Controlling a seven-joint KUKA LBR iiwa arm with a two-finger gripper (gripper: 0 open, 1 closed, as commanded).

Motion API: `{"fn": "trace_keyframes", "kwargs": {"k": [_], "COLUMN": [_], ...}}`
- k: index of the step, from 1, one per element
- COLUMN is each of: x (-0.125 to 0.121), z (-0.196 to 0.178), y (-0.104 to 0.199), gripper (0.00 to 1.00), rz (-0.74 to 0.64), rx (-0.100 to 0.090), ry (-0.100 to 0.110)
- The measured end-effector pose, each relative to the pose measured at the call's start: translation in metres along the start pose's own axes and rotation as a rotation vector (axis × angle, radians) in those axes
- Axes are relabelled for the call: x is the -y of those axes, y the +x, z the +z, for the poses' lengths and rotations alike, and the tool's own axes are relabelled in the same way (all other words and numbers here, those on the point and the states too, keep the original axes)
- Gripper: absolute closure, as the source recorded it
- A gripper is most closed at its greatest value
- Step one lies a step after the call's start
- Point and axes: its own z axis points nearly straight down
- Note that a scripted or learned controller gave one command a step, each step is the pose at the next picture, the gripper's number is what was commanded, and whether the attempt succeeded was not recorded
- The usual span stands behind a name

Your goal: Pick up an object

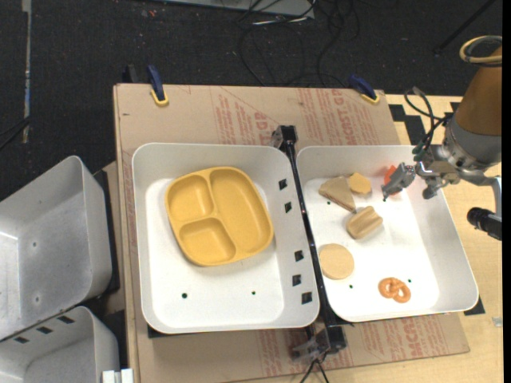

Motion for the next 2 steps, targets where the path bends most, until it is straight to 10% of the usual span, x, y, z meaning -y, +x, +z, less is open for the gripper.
{"fn": "trace_keyframes", "kwargs": {"k": [2], "x": [-0.009], "z": [0.055], "y": [-0.001], "gripper": [0.00], "rz": [-0.002], "rx": [0.002], "ry": [-0.008]}}
